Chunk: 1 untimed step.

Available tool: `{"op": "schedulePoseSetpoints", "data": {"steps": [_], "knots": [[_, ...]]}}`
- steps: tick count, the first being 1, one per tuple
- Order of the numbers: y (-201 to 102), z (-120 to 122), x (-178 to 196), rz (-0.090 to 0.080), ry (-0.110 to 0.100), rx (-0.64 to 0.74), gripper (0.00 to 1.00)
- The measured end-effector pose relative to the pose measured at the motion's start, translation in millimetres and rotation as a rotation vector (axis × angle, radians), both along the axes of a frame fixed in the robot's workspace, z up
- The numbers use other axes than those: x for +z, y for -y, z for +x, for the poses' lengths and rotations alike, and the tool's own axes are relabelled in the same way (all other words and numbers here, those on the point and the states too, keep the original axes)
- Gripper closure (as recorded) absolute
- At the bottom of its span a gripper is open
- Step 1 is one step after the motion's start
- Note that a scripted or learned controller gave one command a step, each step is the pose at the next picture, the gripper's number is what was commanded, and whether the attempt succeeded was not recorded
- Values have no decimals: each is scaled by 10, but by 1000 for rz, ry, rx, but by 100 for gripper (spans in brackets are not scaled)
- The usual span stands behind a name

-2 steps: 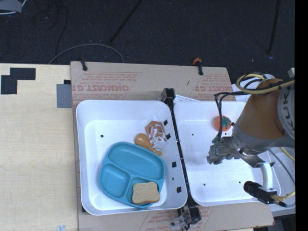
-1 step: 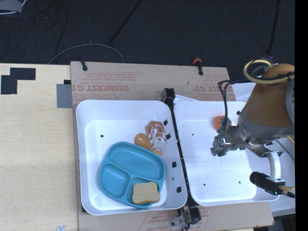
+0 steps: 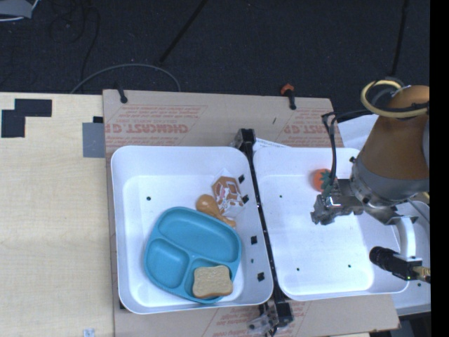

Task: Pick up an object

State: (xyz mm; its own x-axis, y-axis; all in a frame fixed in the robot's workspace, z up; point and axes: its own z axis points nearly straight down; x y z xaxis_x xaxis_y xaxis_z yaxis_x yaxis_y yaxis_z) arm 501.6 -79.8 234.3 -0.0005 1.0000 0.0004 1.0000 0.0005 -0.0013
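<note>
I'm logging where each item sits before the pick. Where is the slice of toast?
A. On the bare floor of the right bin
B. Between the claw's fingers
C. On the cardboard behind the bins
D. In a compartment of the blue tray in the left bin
D: the slice of toast lies in the near compartment of the blue tray, which sits in the left bin.

Single fixed cam above the worktop (image 3: 49, 209), looking down at a slant, mid-range. Both white bins sit side by side in frame, left bin (image 3: 130, 188) and right bin (image 3: 302, 272); dark floor shows beyond the worktop's far edge. Arm (image 3: 396, 146) enters from frame right.
</note>
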Motion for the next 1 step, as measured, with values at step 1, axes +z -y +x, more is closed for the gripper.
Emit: {"op": "schedulePoseSetpoints", "data": {"steps": [1], "knots": [[-533, 80, 75, 1, -2, 4, 100]]}}
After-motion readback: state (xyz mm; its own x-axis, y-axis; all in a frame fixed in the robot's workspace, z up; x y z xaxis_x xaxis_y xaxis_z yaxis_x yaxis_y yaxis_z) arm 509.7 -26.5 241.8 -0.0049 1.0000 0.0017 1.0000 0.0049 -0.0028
